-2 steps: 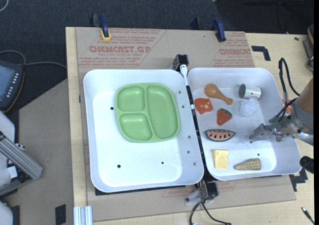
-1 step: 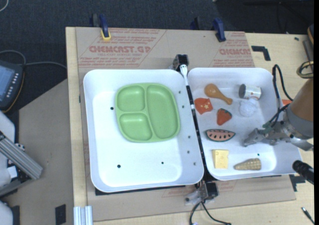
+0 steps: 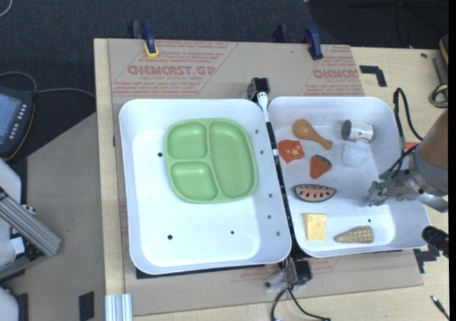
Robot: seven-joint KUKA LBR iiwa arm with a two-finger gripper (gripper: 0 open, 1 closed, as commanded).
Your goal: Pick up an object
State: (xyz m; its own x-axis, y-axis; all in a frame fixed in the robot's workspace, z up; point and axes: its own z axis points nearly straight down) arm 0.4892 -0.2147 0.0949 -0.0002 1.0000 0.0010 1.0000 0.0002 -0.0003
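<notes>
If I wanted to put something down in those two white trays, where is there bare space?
The left bin has bare floor all around the green divided plate, widest along its near edge. The right bin is crowded: toy foods fill its middle, and the gripper sits by its right wall. Small gaps remain in its corners.

A green divided plate (image 3: 211, 160) lies in the left bin (image 3: 142, 191); the pincer (image 3: 377, 195) hovers over the right bin (image 3: 399, 230), beside toy foods.

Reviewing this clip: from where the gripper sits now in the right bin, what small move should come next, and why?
Probably a short shift toward the watermelon slice before descending. The gripper sits low near the right bin's right wall with nothing visible between its fingers, and the slice lies flat, apart from its neighbours.
</notes>
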